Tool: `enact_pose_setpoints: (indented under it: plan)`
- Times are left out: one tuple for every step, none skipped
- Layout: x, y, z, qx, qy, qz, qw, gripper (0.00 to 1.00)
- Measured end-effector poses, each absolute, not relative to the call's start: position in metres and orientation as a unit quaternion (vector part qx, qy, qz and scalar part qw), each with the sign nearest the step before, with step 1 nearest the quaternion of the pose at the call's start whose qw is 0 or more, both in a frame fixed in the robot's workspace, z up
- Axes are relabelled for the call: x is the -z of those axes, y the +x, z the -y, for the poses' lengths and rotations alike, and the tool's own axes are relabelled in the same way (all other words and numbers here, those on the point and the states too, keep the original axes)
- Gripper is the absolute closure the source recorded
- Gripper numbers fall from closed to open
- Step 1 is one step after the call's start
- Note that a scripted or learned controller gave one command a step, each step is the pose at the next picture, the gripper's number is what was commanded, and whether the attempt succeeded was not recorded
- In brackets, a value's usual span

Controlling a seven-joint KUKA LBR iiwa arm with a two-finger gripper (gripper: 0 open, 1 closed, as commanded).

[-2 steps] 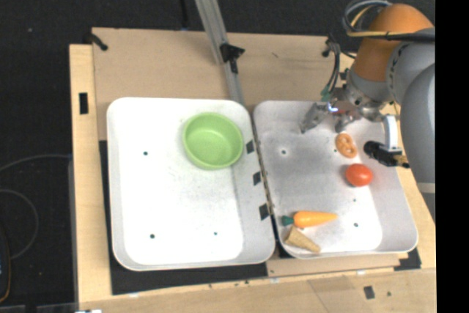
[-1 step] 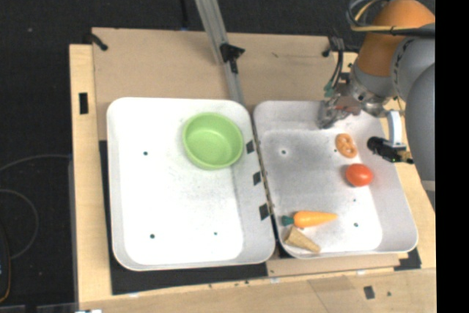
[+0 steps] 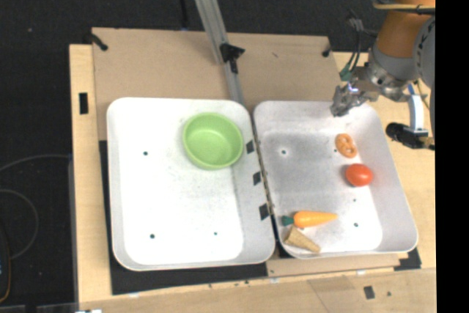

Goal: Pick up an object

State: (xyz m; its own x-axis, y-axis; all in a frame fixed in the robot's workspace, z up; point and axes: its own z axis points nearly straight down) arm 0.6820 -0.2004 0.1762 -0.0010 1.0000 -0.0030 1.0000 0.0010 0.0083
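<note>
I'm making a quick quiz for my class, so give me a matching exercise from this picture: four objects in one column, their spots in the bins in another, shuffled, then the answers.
Things:
1. green bowl
2. carrot
3. red tomato
4. claw

Places:
A. right bin, near the front edge
B. over the right bin's far edge
C. left bin, far side
D. right bin, towards its right side, in front of the small orange item

Pairs: 1-C, 2-A, 3-D, 4-B

Glossy green plastic bowl (image 3: 212, 141) sits in a scuffed, matt white bin (image 3: 146, 231), and there's the smooth, shiny tomato (image 3: 358, 175).
</note>
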Motion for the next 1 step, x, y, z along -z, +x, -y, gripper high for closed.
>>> enact_pose_setpoints:
  plan:
    - [-0.2265,0.6825,0.1930,-0.0021,0.706,-0.708,0.004,1.00]
